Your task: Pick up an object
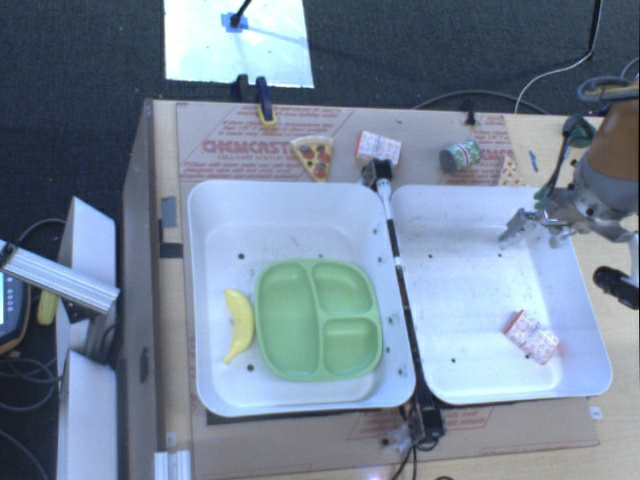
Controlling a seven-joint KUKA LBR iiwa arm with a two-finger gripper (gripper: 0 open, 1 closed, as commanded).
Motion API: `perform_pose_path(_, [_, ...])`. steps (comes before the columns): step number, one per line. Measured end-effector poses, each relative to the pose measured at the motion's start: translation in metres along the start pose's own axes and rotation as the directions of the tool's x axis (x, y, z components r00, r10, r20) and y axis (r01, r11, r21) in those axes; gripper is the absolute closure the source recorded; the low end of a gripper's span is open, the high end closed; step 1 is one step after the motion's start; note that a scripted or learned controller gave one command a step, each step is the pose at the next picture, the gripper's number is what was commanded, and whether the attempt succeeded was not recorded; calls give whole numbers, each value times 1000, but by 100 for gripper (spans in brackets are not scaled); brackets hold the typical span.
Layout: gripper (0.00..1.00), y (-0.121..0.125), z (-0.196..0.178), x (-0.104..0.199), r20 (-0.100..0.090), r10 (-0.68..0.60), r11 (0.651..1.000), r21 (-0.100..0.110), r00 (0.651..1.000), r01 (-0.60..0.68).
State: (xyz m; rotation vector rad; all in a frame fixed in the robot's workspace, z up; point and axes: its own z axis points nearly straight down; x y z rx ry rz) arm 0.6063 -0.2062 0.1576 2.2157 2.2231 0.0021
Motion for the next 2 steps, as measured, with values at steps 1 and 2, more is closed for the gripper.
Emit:
perform_pose_path(1, [0,0,0,0,0,0,1000,0,1000,0])
perform_pose_path(2, [0,0,0,0,0,0,1000,0,1000,0])
